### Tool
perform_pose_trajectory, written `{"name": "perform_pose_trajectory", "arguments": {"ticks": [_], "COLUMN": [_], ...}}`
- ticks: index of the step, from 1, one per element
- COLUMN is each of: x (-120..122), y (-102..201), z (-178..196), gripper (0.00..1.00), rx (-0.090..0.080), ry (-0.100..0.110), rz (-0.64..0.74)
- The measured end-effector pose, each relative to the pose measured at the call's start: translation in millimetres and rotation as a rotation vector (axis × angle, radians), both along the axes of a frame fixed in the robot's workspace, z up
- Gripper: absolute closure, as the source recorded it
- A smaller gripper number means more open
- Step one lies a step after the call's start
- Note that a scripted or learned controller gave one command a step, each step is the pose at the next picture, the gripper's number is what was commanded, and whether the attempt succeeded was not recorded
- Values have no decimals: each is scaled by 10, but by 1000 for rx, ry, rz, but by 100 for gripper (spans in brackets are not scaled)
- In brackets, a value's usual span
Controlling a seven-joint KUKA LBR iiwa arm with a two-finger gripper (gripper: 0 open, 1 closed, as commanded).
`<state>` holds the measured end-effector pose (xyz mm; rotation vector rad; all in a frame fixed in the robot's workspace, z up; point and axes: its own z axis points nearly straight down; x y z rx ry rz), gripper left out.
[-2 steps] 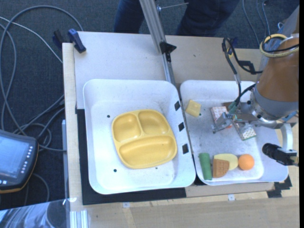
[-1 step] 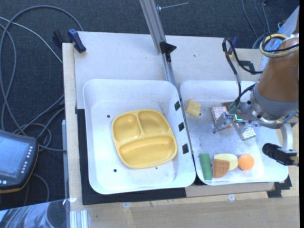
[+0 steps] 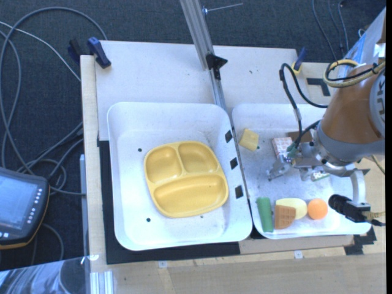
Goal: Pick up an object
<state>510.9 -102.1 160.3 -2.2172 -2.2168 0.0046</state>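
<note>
Gripper (image 3: 277,169) low over right bin (image 3: 260,116)

Arm (image 3: 352,112) hides right bin's (image 3: 245,112) far side.

Two white bins (image 3: 122,164) sit on a pale tabletop (image 3: 153,72). The divided plate (image 3: 185,178) is mustard yellow. In the right bin lie a green cylinder (image 3: 264,214), a tan waffle-patterned wedge (image 3: 284,216), a pale yellow piece (image 3: 296,207), an orange ball (image 3: 317,209) and a yellow cube (image 3: 249,139).
</note>
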Motion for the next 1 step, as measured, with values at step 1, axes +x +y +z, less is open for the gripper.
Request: {"name": "perform_pose_trajectory", "arguments": {"ticks": [1], "x": [9], "y": [40], "z": [-626], "gripper": [0], "rx": [0], "ry": [2], "rz": [0]}}
